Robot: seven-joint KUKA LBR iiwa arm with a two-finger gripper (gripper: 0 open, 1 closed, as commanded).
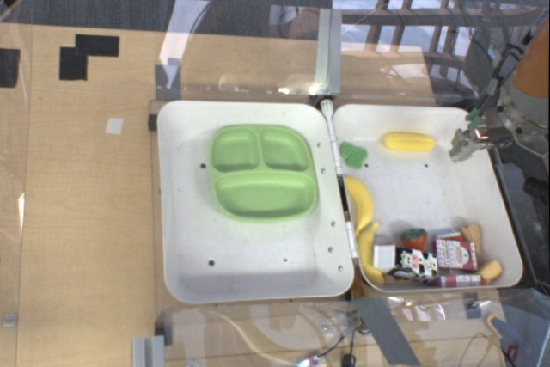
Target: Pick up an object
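Two white bins sit side by side below you; the gripper (465, 143) hangs at the right bin's (430, 202) far right edge. You cannot tell its state at this size. Your nearest target, the yellow lemon-shaped piece (408, 143), lies just left of it, long axis running left to right.

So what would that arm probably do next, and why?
Probably drift left and lower toward the yellow lemon-shaped toy. The gripper sits at the right bin's far right edge with nothing seen in it, and that toy lies nearest, apart from the clutter piled along the bin's near edge.
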